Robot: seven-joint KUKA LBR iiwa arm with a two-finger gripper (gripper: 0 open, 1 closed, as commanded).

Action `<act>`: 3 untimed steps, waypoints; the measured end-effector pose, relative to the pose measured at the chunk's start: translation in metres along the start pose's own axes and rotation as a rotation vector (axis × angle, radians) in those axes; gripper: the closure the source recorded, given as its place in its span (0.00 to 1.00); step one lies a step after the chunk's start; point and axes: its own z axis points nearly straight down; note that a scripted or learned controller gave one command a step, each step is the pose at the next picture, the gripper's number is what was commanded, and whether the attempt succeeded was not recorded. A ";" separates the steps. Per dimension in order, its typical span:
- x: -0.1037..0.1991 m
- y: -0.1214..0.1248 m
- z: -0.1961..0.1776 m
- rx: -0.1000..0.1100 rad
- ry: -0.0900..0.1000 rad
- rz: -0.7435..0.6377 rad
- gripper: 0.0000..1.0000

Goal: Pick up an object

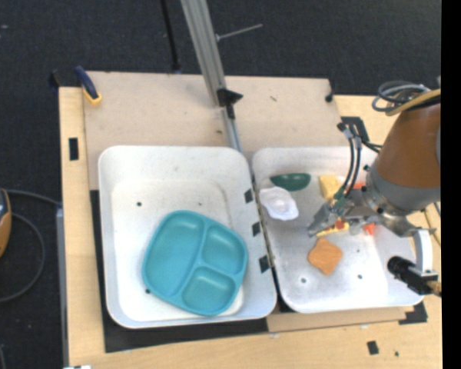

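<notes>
Right bin (369, 294): gripper (328, 220), finger state not discernible, above orange piece (325, 257), near white cup (280, 204), green bowl (291, 181); left bin (123, 167): blue tray (195, 262).

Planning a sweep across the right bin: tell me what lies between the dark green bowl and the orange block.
In the camera view, bare white bin floor separates the dark green bowl and orange block; the crumpled white object lies just left.

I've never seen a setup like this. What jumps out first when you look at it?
The big turquoise divided plate lying in the left bin catches the eye first. Next comes the grey and orange arm leaning over the right bin, its tool poised just above an orange chunk, with a white lump and a dark green piece nearby.
</notes>
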 end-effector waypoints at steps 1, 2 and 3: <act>0.001 0.007 0.045 0.004 0.000 0.002 0.00; 0.001 0.006 0.098 0.004 0.000 0.002 0.00; -0.001 0.008 0.084 -0.002 -0.001 0.006 1.00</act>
